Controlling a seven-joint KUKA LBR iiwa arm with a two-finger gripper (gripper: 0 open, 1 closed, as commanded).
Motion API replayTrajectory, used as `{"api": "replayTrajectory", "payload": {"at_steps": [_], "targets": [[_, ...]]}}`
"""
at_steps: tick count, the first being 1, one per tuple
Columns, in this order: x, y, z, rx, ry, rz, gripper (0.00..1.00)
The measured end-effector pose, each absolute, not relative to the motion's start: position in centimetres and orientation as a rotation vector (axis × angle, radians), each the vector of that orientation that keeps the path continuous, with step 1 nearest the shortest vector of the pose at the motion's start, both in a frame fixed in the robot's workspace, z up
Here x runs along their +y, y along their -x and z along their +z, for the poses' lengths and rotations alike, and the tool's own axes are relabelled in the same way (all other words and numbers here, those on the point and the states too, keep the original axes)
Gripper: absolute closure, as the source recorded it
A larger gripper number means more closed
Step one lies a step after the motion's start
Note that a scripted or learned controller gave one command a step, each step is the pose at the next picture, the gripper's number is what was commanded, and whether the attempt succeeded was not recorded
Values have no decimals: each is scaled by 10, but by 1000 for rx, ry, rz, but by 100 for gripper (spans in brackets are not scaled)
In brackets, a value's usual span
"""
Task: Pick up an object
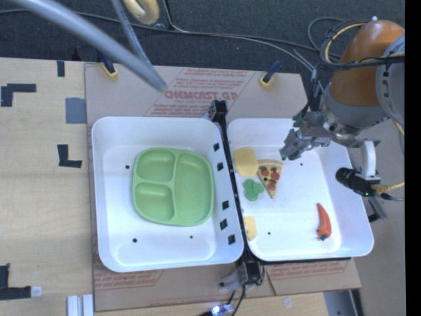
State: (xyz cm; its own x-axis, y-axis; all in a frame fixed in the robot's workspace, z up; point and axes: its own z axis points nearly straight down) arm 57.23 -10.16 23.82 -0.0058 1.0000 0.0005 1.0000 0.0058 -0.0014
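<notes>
Camera view looks down on a counter of pale wood with two shallow white bins side by side on a sheet of brown cardboard. The left bin holds a green plate with three compartments, which lies flat near the middle of the bin. The right bin holds several small toy foods. A yellow round piece lies close to the wall between the two bins. Just beside it, to the right, is a pizza slice with its point turned toward the near side. A small green leafy piece touches the pizza slice on its left. A little yellow block lies further toward the near edge, against the dividing wall. A red pepper lies well apart from the others, near the right wall of the bin.

The arm comes in from the right, grey with a big orange part above the wrist. The jaws hang over the far part of the right bin, just beside the pizza slice on its upper right, and they point down and to the left. They look dark and close together, but I cannot tell if they are open or closed, and I see nothing between them. A grey pole crosses the upper left corner at a slant.
</notes>
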Motion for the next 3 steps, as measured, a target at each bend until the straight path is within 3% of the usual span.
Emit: {"api": "replayTrajectory", "payload": {"at_steps": [2,3], "targets": [[0,-575,233,-2226,2214,2,100],[58,-596,236,-2229,2212,-1,100]]}}
